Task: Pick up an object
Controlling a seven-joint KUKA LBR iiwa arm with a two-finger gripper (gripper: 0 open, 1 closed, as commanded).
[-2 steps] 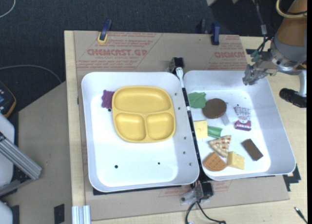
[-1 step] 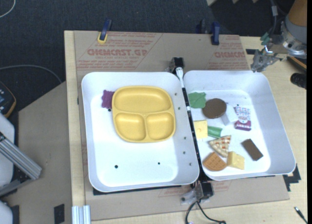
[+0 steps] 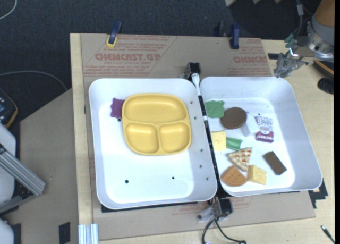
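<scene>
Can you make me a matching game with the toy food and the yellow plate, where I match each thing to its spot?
Things:
1. yellow plate
2. purple toy
3. brown cookie
4. chocolate bar

Spots:
A. right bin, near its front right corner
B. left bin, filling most of its back half
C. right bin, beside the green leaf
D. tucked against the plate's left edge

Pairs: 1-B, 2-D, 3-C, 4-A

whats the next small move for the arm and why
Probably bring the tool down and left over the right bin. It hangs at that bin's upper right corner, outside the rim, while the toy foods, such as the brown round piece, lie inside.
</scene>
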